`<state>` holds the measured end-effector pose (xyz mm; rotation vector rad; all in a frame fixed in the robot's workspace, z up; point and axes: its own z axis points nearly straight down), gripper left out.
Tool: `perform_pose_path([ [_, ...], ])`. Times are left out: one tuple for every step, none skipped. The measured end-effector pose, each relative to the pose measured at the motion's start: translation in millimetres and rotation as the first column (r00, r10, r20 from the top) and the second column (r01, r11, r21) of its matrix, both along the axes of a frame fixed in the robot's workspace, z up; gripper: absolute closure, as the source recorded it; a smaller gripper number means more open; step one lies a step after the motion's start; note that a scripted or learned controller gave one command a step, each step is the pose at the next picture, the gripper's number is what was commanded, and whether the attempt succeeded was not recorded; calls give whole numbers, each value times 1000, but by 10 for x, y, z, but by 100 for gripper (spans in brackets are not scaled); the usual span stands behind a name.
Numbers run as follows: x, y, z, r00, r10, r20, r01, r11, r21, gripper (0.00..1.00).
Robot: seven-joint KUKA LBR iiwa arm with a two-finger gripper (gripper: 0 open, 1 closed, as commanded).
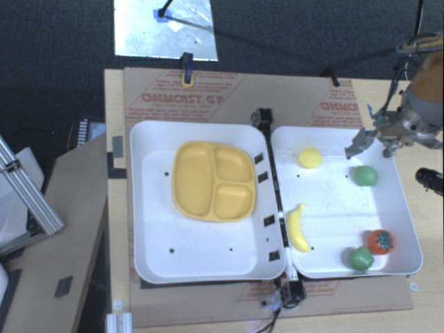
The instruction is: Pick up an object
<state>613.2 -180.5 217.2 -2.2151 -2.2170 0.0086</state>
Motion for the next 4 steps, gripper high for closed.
perform_pose_path([
  [26, 3, 63, 1000, 2, 11, -2, 1000, -2, 0],
  [-59, 42, -512, 1000, 0, 6, 0, 1000, -1, 0],
  [-4, 29, -1097, 1000, 2, 10, -2, 1000, 5, 0],
  [28, 98, -1318, 1000, 9, 12, -9, 1000, 9, 0],
])
